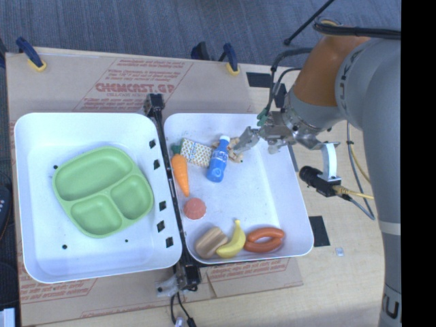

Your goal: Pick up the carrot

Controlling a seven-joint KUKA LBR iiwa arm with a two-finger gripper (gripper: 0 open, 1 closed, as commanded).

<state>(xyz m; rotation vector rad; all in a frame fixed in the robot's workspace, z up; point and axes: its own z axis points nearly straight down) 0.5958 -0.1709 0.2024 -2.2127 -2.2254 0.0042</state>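
The carrot (180, 173) lies in the right bin (293, 189), close against that bin's left wall, slightly left of the frame's centre. It points its narrow tip down and a little to the right, with nothing gripping it. Just above and to its right rests a small patterned packet (196, 152), and beside that a blue bottle (219, 159) with a white cap, tilted. Below the carrot sits a round red slice (195, 208). Along the bin's lower edge lie a tan bread roll (208, 240), a yellow banana (234, 240) and a reddish sausage (264, 239), close together.

The arm (340, 73) enters from the upper right of the frame, and its end effector (242, 143) sits over the upper part of the right bin, just right of the bottle's cap and well apart from the carrot. Whether it is released or clenched I cannot tell; a small tan thing shows at its tip, too blurred to identify.

The left bin (27, 182) holds a green divided plate (102, 191). Both bins rest on a counter (82, 80) covered with printed cardboard.
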